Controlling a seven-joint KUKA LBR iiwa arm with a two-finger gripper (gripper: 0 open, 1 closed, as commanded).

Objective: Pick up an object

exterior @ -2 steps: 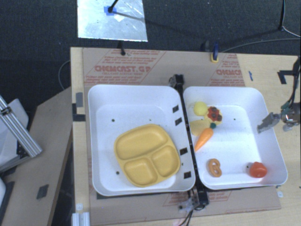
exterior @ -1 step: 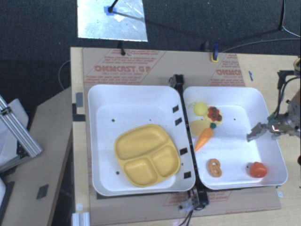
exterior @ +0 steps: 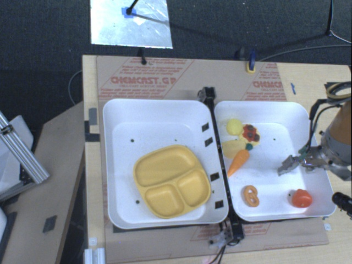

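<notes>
The right bin (exterior: pixel 297 114) holds several toy foods: an orange carrot (exterior: pixel 238 161) by its left wall, a pretzel (exterior: pixel 251 196) near the front, a red tomato (exterior: pixel 301 198) at the front right, a yellow lemon (exterior: pixel 235 126) and a small dark red cluster (exterior: pixel 251 132) at the back. My gripper (exterior: pixel 291 164) hangs over the right side of this bin, above and just behind the tomato, its grey fingers pointing left. Nothing shows between them.
The left bin (exterior: pixel 118 120) bears a yellow divided plate (exterior: pixel 171 180). A black divider clip strip (exterior: pixel 215 147) runs between the bins. A shiny metal sheet (exterior: pixel 130 15) lies beyond the bench. Cables trail across the back right.
</notes>
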